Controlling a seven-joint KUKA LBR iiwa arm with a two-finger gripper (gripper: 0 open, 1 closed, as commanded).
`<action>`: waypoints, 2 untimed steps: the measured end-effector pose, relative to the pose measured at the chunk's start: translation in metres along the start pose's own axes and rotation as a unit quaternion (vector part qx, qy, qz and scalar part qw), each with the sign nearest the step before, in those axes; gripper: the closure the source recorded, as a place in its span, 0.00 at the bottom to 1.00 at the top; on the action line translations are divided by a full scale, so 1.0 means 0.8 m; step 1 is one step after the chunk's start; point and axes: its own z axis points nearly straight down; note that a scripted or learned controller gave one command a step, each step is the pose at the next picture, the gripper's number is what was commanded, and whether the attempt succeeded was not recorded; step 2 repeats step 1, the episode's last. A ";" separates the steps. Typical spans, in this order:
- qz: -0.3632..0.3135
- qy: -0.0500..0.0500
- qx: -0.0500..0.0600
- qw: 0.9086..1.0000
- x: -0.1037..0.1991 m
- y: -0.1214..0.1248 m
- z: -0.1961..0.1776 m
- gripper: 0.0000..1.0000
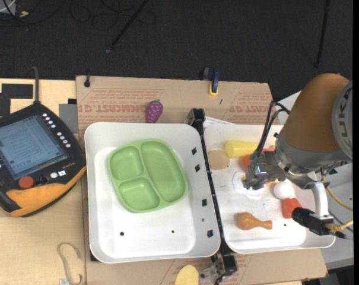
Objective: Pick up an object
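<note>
One fixed camera looks down at a slant on the desk (pixel 43 236). Both white bins (pixel 108 230) sit mid-frame, fairly near.

Looking like a robotics lab: grey-and-orange teach pendant with a lit screen (pixel 31 153) lying on the wooden bench (pixel 25 242), black cables (pixel 126 10) trailing over dark floor, flattened cardboard sheet (pixel 167 100) sitting under two shallow white plastic bins (pixel 102 218).
</note>
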 end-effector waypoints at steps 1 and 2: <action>0.000 0.000 -0.002 1.000 -0.005 0.008 -0.023 1.00; 0.000 0.000 -0.002 1.000 -0.005 0.008 -0.023 1.00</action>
